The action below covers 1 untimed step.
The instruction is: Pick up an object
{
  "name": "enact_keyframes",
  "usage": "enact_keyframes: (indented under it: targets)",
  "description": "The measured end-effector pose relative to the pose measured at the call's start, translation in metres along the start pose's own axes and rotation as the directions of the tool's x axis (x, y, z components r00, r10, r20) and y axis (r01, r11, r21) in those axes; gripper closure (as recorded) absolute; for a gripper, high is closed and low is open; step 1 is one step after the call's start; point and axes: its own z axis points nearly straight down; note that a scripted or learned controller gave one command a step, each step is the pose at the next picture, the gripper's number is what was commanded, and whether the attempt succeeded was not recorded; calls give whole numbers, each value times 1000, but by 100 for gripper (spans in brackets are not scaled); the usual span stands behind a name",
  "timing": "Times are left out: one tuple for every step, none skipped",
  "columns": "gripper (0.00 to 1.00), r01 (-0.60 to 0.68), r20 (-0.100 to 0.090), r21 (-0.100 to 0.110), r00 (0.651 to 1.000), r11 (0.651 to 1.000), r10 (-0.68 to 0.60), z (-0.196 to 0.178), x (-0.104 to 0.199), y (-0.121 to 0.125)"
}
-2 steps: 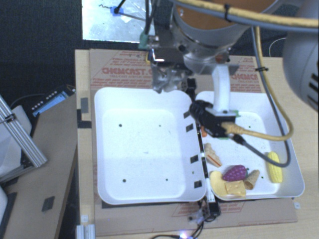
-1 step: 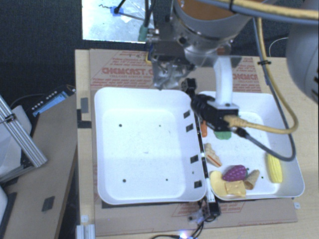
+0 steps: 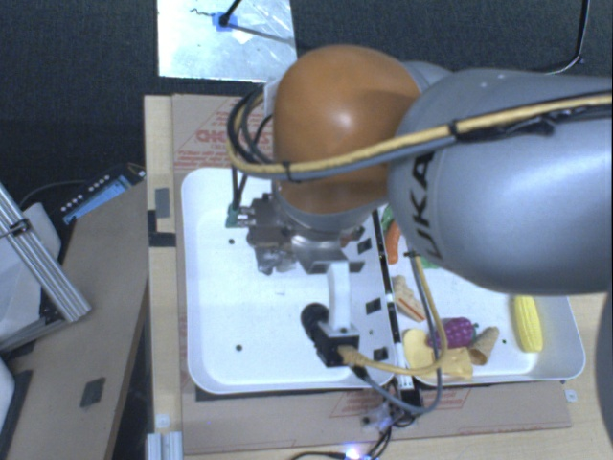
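My gripper (image 3: 287, 245) hangs low over the back right part of the left white bin (image 3: 225, 324), mostly covered by the orange wrist band and the grey arm. In the right bin (image 3: 565, 357) lie a yellow corn cob (image 3: 527, 322), a purple bunch of grapes (image 3: 458, 332), a tan cone-shaped piece (image 3: 485, 343), a yellow piece (image 3: 426, 353), a striped sandwich-like piece (image 3: 410, 300) and an orange carrot (image 3: 393, 242). I see nothing held under the gripper.
The arm covers most of the right bin and the divide between the bins. A cardboard sheet (image 3: 192, 132) lies under both bins. A shiny foil sheet (image 3: 225, 22) sits behind them. Aluminium rails (image 3: 38, 266) stand at the left.
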Motion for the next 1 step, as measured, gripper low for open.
enact_keyframes:
  targets:
    - [100,2,-13,-25,1000,1000,-2,-111,0,10]
